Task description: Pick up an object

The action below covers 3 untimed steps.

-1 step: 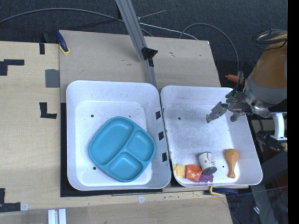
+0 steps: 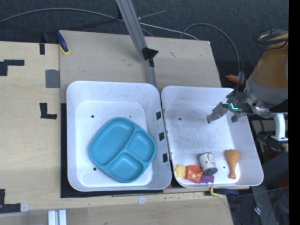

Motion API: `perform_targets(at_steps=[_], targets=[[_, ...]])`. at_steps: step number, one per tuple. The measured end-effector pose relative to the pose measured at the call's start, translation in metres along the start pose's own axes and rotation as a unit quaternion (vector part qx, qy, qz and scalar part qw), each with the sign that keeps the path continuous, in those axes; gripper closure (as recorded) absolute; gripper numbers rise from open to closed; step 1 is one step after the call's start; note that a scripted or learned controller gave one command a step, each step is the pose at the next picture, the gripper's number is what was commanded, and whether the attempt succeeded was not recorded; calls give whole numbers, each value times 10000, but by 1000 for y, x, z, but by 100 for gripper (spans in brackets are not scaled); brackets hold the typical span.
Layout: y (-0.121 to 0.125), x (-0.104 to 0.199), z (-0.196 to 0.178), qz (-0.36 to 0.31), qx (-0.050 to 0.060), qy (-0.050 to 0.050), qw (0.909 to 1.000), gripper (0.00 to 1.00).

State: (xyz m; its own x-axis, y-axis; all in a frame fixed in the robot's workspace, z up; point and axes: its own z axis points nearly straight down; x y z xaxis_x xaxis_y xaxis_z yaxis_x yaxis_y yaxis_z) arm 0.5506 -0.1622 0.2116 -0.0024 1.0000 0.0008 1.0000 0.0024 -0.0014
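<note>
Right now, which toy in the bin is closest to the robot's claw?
The tan drumstick, at the right end of the row of toys in the right bin. It lies almost below the gripper. The can, orange toy and yellow toy lie further left.

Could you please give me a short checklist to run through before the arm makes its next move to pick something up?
1. Things to pick are within the right bin: ok. A drumstick, a small can, an orange block and a yellow piece lie along its near edge.
2. Gripper is over the right bin: ok, near its far right side.
3. Gripper is above a target: not ok, bare floor lies below it.
4. Nothing is held already: ok, nothing shows between the fingers.
5. Target stands alone: drumstick ok; can, block and yellow piece are crowded together.
6. Blue tray is out of the way: ok, in the left bin.
</note>
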Motion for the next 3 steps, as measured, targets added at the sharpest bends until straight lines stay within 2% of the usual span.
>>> perform_targets(at_steps=[2,3], targets=[[-9,14,105,1,32,1,10000,0],[-9,14,122,2,-2,-11,10000,0]])
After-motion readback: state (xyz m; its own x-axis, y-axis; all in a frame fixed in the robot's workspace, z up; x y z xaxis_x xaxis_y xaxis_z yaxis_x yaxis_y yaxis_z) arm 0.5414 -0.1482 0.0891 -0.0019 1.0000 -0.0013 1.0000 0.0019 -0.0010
